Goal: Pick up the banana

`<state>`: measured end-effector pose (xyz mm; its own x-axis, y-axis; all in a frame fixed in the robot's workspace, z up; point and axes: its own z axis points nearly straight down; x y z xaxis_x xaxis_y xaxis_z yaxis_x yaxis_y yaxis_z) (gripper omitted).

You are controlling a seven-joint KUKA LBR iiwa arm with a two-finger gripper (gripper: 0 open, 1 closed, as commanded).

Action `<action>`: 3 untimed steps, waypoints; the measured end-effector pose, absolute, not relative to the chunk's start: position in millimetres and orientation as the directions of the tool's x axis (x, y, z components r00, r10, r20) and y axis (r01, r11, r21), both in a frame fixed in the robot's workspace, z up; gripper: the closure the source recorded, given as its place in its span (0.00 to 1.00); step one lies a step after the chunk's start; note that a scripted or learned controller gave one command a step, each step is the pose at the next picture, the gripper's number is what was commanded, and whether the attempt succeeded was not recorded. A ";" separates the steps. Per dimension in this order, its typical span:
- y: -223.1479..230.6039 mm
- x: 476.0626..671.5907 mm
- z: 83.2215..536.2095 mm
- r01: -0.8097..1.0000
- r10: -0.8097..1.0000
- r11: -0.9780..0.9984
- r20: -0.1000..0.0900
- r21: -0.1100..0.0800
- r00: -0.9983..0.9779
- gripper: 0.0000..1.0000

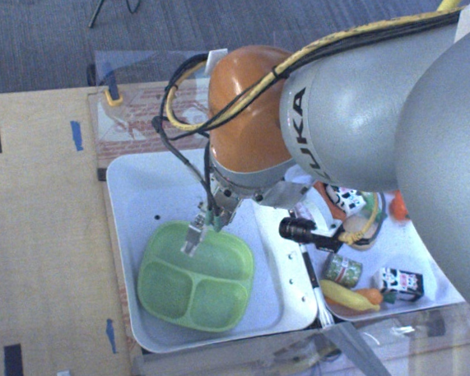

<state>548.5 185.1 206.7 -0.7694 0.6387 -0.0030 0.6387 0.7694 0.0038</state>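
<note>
The banana (349, 298) is yellow and lies in the right bin (443, 287) near its front edge, beside the wall between the two bins. My gripper (199, 232) hangs below the orange wrist band over the left bin (129, 201). It sits at the upper edge of a green divided plate (196, 278), well left of the banana. Nothing shows in its grasp. The big grey arm hides much of the right bin.
A green can (343, 270) stands just behind the banana. A black-and-white carton (400, 283) and a small orange piece (374, 297) lie to its right. More small items (350, 202) sit farther back, partly under the arm. A wooden board (42, 243) lies to the left.
</note>
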 end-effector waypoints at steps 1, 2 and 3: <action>154.8 521.6 95.2 0.481 0.481 0.877 -0.004 0.005 -0.877 0.00; 168.4 516.1 94.2 -0.058 -0.058 0.998 -0.025 0.007 -0.998 0.00; 159.0 503.5 96.0 -0.572 -0.571 0.821 -0.037 -0.008 -0.820 0.00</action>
<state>503.5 159.0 96.0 -0.8198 -0.5714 -0.0369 -0.5715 0.8205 -0.0083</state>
